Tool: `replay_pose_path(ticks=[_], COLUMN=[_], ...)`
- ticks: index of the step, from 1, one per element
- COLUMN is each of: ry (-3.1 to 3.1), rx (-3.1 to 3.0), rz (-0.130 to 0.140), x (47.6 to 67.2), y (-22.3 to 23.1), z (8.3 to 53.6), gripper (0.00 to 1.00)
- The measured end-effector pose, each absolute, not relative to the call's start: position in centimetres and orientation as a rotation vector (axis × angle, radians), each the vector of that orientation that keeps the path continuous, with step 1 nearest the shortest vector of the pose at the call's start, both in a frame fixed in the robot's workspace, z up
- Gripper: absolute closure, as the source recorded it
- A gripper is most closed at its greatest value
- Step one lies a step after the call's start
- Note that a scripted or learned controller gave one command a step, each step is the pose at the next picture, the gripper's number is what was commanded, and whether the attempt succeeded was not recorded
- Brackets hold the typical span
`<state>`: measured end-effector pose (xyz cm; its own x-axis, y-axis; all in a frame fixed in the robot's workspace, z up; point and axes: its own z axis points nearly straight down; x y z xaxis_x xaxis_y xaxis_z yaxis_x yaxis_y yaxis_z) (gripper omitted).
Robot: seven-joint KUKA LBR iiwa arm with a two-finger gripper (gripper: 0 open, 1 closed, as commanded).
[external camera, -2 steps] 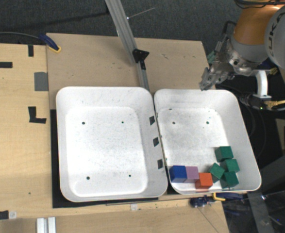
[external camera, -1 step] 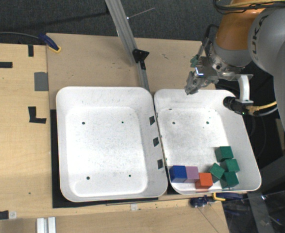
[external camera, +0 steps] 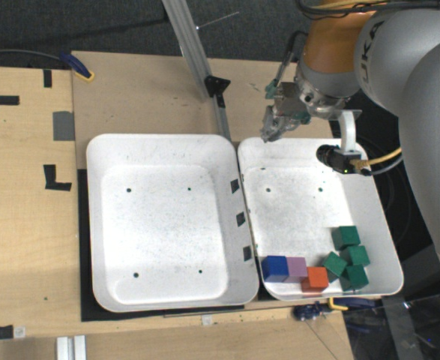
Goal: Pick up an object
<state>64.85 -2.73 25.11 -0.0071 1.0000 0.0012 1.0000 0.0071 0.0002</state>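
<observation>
Blocks, the likely objects for picking, were noted clustered at the near end of the right bin (external camera: pixel 369 201): a blue block (external camera: pixel 275 268), a lilac block (external camera: pixel 297 267) and an orange block (external camera: pixel 316 278) touching in a row against the near wall, with four green blocks (external camera: pixel 348 257) bunched just to their right. The left bin (external camera: pixel 100 201) was seen beside it, rims touching. The gripper (external camera: pixel 273 130) was recorded over the far left corner of the right bin, well apart from the blocks, with nothing held; whether it was released or clenched could not be told. The step was judged an approach, no grasp yet made. A move toward the near end and a descent onto one block would be called for, crowding being the risk.
</observation>
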Motion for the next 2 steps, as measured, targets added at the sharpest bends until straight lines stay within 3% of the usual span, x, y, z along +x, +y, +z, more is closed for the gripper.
replay_pose_path(ticks=[1, 2], ry=[-2.226, -2.227], rx=[-2.212, -2.212], rz=[0.002, 0.003], x=[63.6, 63.9], y=[2.2, 7.6], z=[24.6, 23.0], gripper=[1.00, 1.00])
